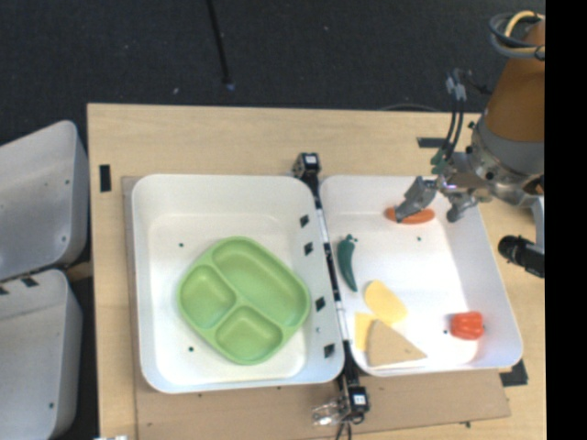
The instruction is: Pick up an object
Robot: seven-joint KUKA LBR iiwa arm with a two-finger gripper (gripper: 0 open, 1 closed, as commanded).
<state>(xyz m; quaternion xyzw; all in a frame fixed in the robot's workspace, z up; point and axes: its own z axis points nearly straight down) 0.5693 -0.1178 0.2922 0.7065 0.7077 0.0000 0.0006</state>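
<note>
Nearest us, along the near wall of the right bin (500, 305), we see a tan wedge (393, 346) lying against a yellow piece (384, 302), the wedge overlapping a flatter yellow slab (363, 326) at its left. A small red pepper-like toy (467, 325) sits apart toward the near right corner, and a dark green chilli-shaped piece (348, 260) lies along the bin's left wall, its long axis running roughly front to back.

Farther back we find the orange carrot-like piece (412, 214), which we judge to be the thing in hand. It lies near the far wall of the right bin, its long axis running left to right across the view. The gripper (440, 200) hangs over it with its fingers (420, 193) spread apart; one finger comes down at the carrot's left end and the other stands off beyond its right end. So the jaws straddle the piece along its length, not across its narrow width, and nothing is pinched between them. We judge that closing from here would press on the ends, which may let the piece slip out sideways.

The left bin (147, 246) holds a light green divided plate (243, 299) with three compartments, lying flat and well apart from the arm.
</note>
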